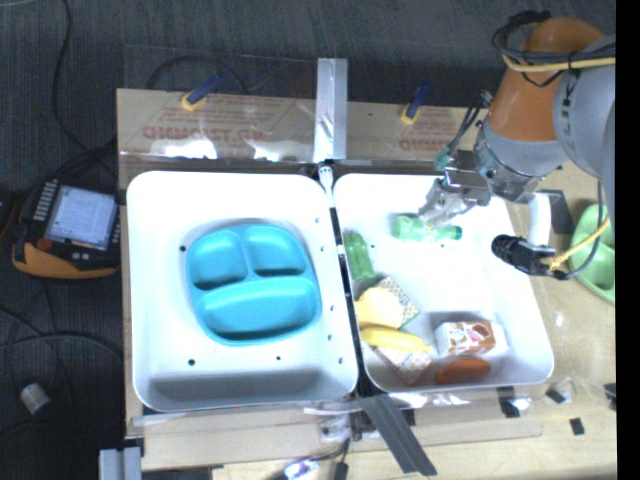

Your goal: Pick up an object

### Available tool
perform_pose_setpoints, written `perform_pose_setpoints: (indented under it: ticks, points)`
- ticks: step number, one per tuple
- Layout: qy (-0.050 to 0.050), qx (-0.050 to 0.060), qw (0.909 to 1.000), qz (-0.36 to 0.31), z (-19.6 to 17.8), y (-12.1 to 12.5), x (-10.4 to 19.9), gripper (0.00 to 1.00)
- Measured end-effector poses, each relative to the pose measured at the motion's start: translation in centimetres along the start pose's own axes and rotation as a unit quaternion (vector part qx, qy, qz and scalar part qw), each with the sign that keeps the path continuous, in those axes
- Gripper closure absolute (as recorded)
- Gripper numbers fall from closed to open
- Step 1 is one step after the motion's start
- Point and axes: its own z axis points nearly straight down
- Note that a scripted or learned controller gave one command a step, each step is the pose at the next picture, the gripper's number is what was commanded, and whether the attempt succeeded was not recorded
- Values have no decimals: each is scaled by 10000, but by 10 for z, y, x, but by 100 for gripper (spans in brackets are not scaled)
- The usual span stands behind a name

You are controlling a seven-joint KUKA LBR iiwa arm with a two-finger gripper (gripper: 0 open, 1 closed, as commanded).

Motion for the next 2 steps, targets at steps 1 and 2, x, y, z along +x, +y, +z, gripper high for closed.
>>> perform_pose_setpoints:
  ticks: [1, 2]
  points:
    - [-16, -6, 9883, -1522, 7, -10, -51, 100]
    - [0, -13, 9883, -1522, -27, 4, -33, 100]
